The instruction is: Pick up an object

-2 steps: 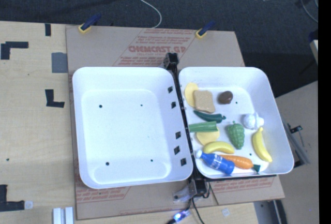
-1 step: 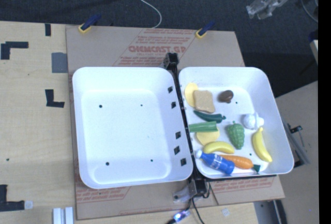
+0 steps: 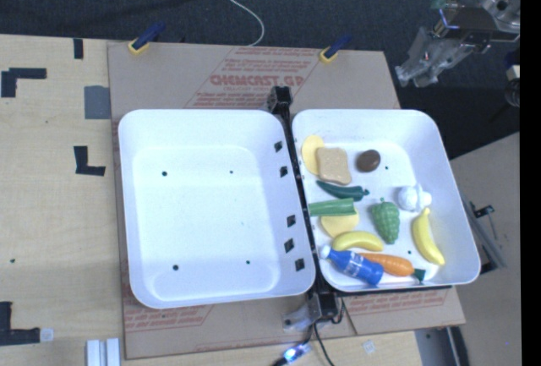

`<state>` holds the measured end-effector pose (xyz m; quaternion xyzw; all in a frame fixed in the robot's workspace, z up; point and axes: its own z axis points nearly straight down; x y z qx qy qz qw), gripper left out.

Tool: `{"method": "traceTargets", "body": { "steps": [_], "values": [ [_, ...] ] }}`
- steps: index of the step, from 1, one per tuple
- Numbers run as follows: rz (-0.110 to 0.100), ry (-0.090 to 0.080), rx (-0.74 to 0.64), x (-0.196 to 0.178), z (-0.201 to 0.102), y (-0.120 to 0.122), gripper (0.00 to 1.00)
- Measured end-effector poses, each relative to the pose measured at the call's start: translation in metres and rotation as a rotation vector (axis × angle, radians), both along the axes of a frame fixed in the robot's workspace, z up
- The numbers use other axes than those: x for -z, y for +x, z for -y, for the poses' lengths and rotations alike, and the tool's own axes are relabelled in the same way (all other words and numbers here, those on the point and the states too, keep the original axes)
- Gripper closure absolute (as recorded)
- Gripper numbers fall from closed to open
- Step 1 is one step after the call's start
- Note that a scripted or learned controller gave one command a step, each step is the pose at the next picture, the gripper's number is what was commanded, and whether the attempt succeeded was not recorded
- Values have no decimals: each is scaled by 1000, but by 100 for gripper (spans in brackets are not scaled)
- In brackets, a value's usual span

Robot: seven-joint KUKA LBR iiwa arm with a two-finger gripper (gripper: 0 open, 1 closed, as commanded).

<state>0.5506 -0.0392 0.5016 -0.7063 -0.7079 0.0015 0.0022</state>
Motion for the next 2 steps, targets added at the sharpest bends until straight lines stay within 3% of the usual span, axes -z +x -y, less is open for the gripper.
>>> {"method": "traceTargets", "body": {
  "steps": [1, 2],
  "values": [
    [8, -2, 1, -35, -4, 5, 100],
    [-16, -1, -1, 178, -55, -49, 100]
  ]
}}
